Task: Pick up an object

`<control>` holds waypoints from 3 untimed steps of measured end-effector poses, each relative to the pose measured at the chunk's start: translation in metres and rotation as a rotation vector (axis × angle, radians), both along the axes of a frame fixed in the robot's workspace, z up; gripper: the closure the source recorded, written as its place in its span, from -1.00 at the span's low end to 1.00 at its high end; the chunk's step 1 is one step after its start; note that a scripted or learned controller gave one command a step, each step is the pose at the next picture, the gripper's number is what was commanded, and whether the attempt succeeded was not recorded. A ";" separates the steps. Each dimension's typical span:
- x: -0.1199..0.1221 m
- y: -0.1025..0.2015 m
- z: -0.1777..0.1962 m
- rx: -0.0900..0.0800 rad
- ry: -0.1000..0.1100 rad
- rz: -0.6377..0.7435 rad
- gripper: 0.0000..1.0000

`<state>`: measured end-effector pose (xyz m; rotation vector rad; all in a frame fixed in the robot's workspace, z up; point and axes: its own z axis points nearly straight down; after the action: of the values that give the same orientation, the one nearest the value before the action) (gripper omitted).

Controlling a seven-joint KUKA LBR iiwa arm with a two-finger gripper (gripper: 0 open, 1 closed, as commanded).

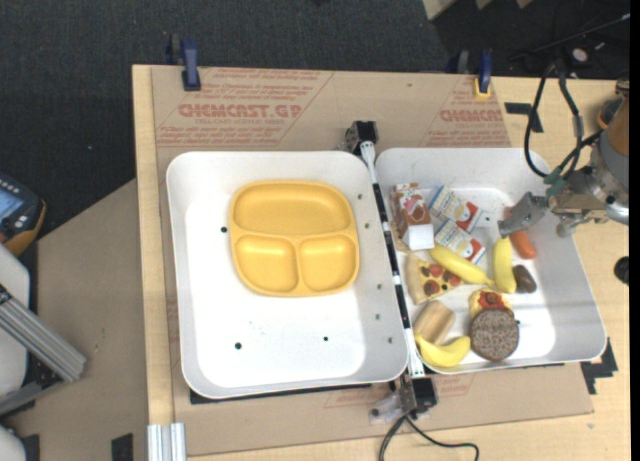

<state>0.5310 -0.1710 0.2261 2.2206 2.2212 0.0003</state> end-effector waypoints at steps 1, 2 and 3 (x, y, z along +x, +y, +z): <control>-0.029 -0.009 -0.137 0.004 0.013 -0.003 -1.00; -0.053 0.030 -0.142 0.003 0.005 0.001 -1.00; -0.051 0.028 -0.132 0.000 -0.002 -0.001 1.00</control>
<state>0.4798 -0.1426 0.0945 2.2202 2.2193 0.0020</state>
